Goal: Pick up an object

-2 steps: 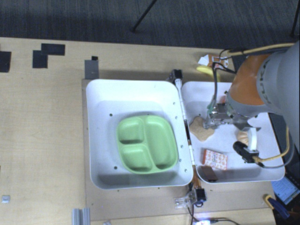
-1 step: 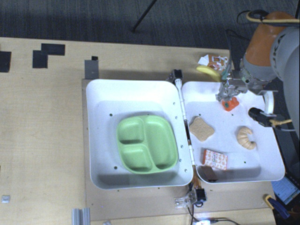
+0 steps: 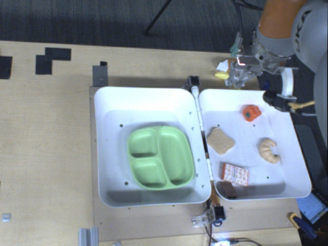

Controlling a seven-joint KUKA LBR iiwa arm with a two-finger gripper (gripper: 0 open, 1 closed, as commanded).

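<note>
Strawberry (image 3: pixel 251 113) lies just below-right of the gripper (image 3: pixel 239 80), which hovers at the right bin's (image 3: pixel 297 152) upper rim; finger state unclear.

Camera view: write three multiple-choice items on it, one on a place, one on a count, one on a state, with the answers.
1. Where does the green tray lie?
A. left bin
B. right bin
C. bare bench

2. How many loose items lie in the right bin?
A. two
B. four
C. six

3. Where is the gripper?
A. down among the items
B. over the right bin's far edge
C. over the tray

Answers: 1 A, it fills the left bin. 2 B, orange piece, cracker, croissant, patterned packet. 3 B, it hangs there, away from all items.
</note>
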